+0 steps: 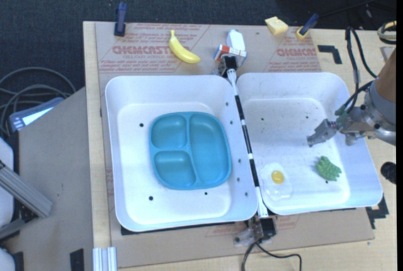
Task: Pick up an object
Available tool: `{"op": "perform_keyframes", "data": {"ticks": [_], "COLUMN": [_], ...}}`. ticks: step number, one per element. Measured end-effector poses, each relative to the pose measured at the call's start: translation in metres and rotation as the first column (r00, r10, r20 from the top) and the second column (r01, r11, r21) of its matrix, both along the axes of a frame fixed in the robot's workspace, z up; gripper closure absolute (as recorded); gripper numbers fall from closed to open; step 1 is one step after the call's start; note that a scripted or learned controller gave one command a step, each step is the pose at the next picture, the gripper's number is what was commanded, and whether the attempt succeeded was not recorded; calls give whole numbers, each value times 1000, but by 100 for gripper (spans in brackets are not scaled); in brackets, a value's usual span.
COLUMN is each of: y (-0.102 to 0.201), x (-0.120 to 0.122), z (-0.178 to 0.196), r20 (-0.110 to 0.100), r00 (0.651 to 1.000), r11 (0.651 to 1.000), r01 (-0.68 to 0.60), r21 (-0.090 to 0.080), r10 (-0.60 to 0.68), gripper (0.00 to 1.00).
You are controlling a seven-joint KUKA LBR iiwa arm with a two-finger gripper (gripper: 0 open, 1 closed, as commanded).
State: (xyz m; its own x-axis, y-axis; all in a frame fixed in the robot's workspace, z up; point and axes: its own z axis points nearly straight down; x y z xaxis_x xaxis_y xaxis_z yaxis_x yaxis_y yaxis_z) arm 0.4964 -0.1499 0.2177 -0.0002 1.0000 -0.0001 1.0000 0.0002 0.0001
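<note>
A white fried-egg toy [276,178] with a yellow yolk lies at the near edge of the right bin [286,96]. A small green leafy toy [328,168] rests to its right, near the bin's right wall. My gripper [318,135] hangs over the right half of this bin, reaching in from the right and pointing left. It is above and slightly left of the green toy, apart from it, and nothing shows in its grasp.
A blue divided plate [190,150] lies in the left bin [126,106]. Behind the bins on the board are a banana [182,49], a red-and-white item [231,49] and a yellow block [276,25]. Cables run along the right edge.
</note>
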Motion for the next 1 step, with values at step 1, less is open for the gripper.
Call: {"op": "perform_keyframes", "data": {"ticks": [1], "y": [-53], "x": [-11], "z": [-52], "r20": [-2], "r00": [1000], "r11": [1000], "r01": [2], "r21": [0], "r10": [-2], "gripper": [0]}}
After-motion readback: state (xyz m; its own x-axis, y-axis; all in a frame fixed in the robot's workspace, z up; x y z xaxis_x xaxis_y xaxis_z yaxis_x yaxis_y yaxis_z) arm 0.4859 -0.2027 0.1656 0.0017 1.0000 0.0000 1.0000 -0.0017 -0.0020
